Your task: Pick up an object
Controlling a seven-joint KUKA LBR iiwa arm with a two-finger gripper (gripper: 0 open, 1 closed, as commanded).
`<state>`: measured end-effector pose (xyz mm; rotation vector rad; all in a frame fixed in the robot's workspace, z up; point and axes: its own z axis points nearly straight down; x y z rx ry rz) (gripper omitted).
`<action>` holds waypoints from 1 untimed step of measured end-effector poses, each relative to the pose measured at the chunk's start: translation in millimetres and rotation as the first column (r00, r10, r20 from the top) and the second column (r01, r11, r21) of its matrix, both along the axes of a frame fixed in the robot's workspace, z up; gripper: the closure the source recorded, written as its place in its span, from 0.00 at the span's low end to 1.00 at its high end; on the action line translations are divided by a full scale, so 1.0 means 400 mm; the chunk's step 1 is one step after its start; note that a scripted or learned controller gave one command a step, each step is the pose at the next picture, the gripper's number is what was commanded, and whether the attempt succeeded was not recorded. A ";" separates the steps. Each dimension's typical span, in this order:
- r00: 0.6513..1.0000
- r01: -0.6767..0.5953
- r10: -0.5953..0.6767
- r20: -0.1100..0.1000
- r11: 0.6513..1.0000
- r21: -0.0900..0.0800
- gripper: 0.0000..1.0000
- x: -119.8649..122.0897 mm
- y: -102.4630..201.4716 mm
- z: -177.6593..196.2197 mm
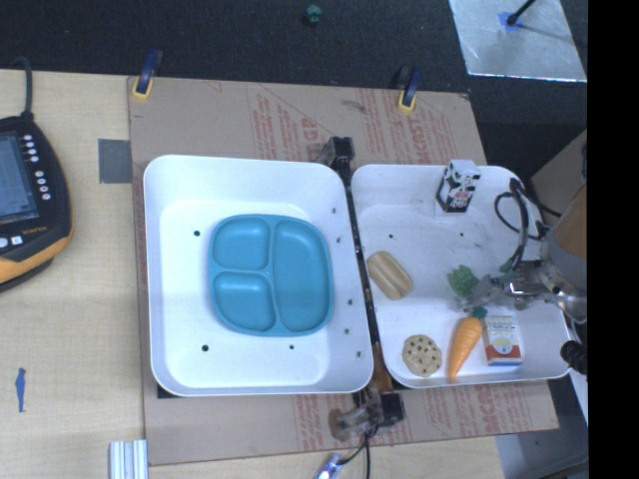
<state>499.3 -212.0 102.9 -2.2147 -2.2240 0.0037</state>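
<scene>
Gripper sits low over the right bin's right side, reaching in from the right edge, metal parts and black cables bunched behind it, and whether it has closed on anything I cannot tell from this angle. Its tip is right beside a small green piece, maybe broccoli, touching it or very nearly so; the view is too coarse to say which. Just below lies a carrot, orange, pointed end down toward the bin's near rim, leafy end up near the gripper. Right of the carrot stands a small carton, red and white with a blue strip at its foot, close beside the carrot. Left of the carrot a round cookie with dark chips rests flat near the bin's front. Further up and left, a tan bread roll lies tilted, close to the wall between the two bins. In the far corner a little black-and-white box sits well apart from the rest. Over in the left bin, a blue plate with three compartments lies in the middle. Off to the left on the bench, a pendant with orange trim rests by the edge.
</scene>
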 end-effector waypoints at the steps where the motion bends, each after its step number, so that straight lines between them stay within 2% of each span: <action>1: 1.000 -0.003 0.003 0.000 1.000 -0.001 1.00 0.001 -0.002 0.026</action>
